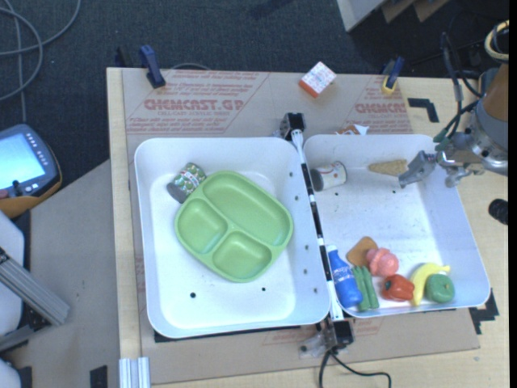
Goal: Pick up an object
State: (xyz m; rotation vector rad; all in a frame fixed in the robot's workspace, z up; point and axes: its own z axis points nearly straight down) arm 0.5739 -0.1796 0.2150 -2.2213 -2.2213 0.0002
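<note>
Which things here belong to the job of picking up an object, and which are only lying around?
For the job:
claw
right bin
toy foods in it: banana, green apple, tomato, blue tube
small white cup

Lying around:
green divided plate in left bin
orange and white box
blue clamps

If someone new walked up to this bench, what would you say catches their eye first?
Probably the green divided plate filling the middle of the left bin. Next, the bright cluster of toy food crowded along the near edge of the right bin. Then the gripper at that bin's far right corner, beside a tan piece.
</note>
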